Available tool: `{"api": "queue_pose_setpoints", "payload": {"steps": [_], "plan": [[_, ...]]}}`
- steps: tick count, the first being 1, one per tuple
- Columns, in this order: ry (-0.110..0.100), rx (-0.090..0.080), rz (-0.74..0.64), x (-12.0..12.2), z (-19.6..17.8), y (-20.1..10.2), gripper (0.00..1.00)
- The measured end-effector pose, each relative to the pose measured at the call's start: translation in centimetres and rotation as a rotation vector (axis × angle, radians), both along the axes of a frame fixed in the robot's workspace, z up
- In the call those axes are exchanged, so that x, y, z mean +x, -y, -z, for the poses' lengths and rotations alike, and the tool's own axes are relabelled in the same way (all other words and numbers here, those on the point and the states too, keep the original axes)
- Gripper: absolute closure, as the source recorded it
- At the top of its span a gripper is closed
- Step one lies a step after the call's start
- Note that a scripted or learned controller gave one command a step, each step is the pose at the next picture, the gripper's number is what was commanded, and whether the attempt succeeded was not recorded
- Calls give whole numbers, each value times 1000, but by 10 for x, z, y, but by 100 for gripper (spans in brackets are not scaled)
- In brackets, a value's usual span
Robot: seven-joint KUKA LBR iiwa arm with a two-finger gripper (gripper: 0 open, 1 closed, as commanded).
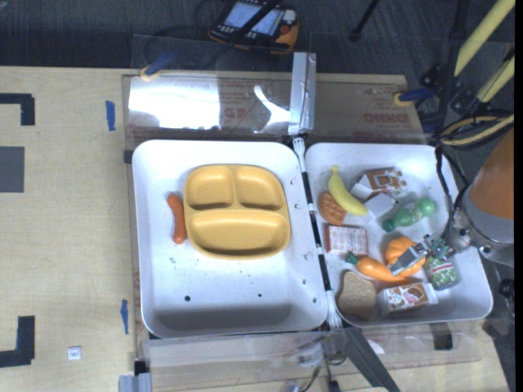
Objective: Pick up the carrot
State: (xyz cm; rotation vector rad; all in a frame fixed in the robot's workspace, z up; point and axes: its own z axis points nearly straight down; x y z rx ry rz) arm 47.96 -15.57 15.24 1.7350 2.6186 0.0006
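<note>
Reaching in from three o'clock, gripper [413, 256] low in right bin [482, 300], fingers pinched on carrot [377, 268]. Carrot at six o'clock of that bin, beside bread slice [356, 294]. Yellow tray [237, 209] in left bin [155, 243].

- Right bin [482, 300], lower right of frame: the carrot [377, 267] lies hemmed in, bread slice [356, 294] and carton [406, 296] just below, orange toy [400, 246] above.
- Left bin [155, 219]: yellow divided plate [237, 210] and sausage [177, 218] fill its upper half; bare floor along the lower edge.
</note>
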Motion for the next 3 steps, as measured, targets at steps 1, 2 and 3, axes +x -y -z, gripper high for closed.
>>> {"api": "queue_pose_setpoints", "payload": {"steps": [1,2,3], "plan": [[6,-2,-38,56,66,17,0],[6,-2,-38,56,66,17,0],[11,-3,-38,57,55,16,100]]}}
